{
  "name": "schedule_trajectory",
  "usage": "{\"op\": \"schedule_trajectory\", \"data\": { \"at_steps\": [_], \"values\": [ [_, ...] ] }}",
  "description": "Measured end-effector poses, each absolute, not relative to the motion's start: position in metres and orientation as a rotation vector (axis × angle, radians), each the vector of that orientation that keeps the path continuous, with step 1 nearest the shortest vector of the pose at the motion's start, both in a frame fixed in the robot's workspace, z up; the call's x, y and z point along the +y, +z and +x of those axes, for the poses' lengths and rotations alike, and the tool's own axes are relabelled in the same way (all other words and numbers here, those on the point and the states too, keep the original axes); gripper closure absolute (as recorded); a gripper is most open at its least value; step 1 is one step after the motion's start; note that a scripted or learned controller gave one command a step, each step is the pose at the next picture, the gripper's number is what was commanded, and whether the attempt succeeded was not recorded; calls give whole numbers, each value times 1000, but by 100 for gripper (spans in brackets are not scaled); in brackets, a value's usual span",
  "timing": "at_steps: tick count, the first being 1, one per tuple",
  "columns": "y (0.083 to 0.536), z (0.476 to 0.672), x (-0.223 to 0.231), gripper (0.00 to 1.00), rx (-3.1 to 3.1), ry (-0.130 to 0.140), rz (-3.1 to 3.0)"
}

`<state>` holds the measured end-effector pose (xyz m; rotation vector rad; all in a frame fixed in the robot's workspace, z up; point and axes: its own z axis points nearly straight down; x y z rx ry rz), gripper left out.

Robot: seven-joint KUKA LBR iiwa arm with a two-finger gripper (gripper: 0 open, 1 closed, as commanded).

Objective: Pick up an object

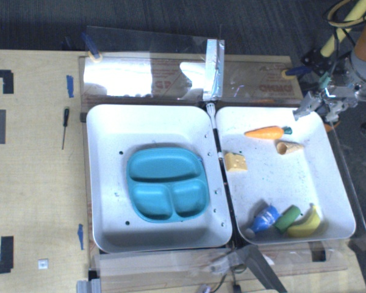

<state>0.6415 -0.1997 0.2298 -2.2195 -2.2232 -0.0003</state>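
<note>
From my seat I see the pincer (322, 105) up at the far right corner of the right bin (335, 163), hovering over the rim. I cannot tell how it is set, because the metal parts blur together there, and I see nothing between them.

The nearest thing to it is the carrot (267, 133), lying flat just inside the bin, a little left of and below the pincer, apart from it. Just beside the carrot's green end lies a small tan cone (289, 147). A yellow cheese wedge (235, 162) sits near the bin's left wall.

Well apart from the pincer, at the near edge of that bin, I see a blue object (265, 218), a green object (287, 217) and a banana (306, 223) bunched together.

The left bin (104, 163) holds a blue divided tray (167, 183). Both bins rest on the table (30, 182).
</note>
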Motion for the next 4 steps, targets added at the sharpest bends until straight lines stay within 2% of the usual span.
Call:
{"op": "schedule_trajectory", "data": {
  "at_steps": [1,2,3,4],
  "values": [
    [110,664,-188,0,-1565,10,-2716],
    [114,657,-169,0,-1691,2,-2646],
    [86,611,-143,0,-1668,-3,-2664],
    [86,629,-153,0,-1681,-3,-2656]
  ]
}}
